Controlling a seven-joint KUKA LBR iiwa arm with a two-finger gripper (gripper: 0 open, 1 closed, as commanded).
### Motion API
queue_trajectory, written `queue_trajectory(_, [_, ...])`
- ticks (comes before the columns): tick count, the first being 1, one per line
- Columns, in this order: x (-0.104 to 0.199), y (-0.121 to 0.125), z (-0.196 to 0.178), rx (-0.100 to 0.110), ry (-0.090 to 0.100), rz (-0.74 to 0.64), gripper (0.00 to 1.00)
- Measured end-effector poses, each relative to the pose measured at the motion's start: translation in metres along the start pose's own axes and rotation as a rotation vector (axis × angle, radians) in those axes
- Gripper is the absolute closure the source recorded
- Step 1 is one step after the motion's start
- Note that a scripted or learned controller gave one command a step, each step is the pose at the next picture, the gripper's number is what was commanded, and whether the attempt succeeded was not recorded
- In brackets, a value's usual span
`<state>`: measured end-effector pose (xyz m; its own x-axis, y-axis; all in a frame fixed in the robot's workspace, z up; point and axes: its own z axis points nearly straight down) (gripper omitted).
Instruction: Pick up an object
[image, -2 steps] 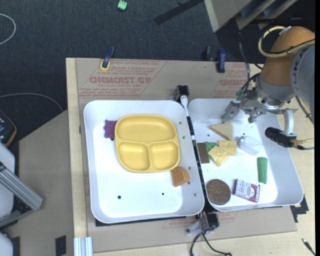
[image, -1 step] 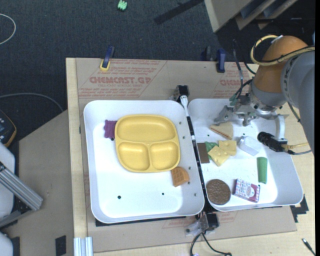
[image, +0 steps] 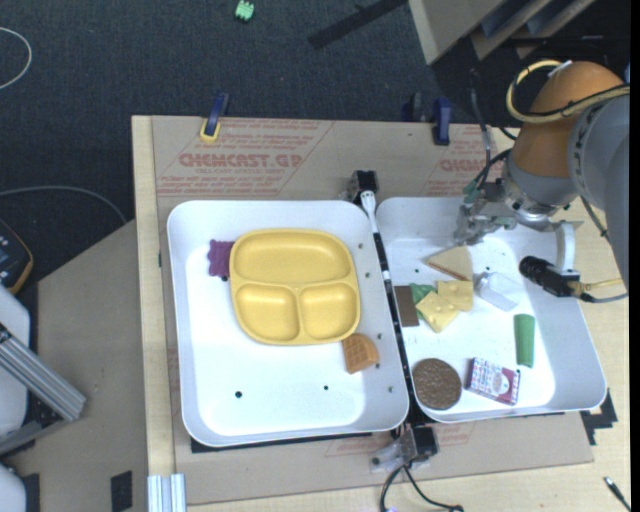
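The bench (image: 300, 150) is a pale board printed with reddish lettering, held along its far edge by a yellow clamp (image: 212, 122) and a blue clamp (image: 440, 120). Two shallow white bins sit on it side by side, touching: the left bin (image: 280, 405) and the right bin (image: 570, 350).

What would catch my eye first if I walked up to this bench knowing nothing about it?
Probably the big yellow divided plate, which sits in the left white bin with a purple piece peeking out at its left edge. Next, the grey arm's orange band at upper right, with the gripper hanging over the right bin, where small play foods lie scattered: cheese wedges, a brown cookie and a green stick.
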<state>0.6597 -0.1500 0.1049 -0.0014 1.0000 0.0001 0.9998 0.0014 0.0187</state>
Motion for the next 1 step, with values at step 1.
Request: queue_trajectory(1, [-0.0038, -0.0065, -0.0502, 0.012, -0.002, 0.003, 1.00])
